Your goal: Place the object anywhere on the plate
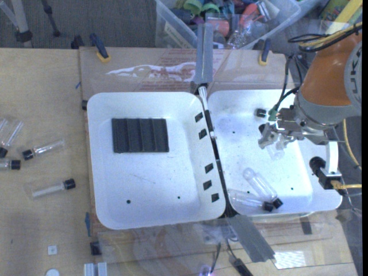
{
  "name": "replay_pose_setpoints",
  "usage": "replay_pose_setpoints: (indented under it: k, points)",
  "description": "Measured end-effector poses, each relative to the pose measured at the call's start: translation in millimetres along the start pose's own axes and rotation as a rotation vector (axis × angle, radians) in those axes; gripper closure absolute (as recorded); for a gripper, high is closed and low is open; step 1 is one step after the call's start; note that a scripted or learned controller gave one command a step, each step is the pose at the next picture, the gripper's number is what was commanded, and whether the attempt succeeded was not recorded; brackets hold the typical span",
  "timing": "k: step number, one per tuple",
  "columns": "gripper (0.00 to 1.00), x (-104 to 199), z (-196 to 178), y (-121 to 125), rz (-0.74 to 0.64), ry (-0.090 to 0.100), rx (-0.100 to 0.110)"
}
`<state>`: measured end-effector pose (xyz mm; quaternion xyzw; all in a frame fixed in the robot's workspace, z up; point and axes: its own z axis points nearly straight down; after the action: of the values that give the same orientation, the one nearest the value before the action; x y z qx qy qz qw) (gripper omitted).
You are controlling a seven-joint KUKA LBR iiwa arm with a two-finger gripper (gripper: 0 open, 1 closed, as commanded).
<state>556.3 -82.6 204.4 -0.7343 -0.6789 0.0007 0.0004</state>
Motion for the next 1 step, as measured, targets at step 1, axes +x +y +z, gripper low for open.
replay_pose_setpoints:
  k: [1]
  points:
    - [1.00, 38.2, -71.5, 64.5, 0.135, -0.001, -0.001]
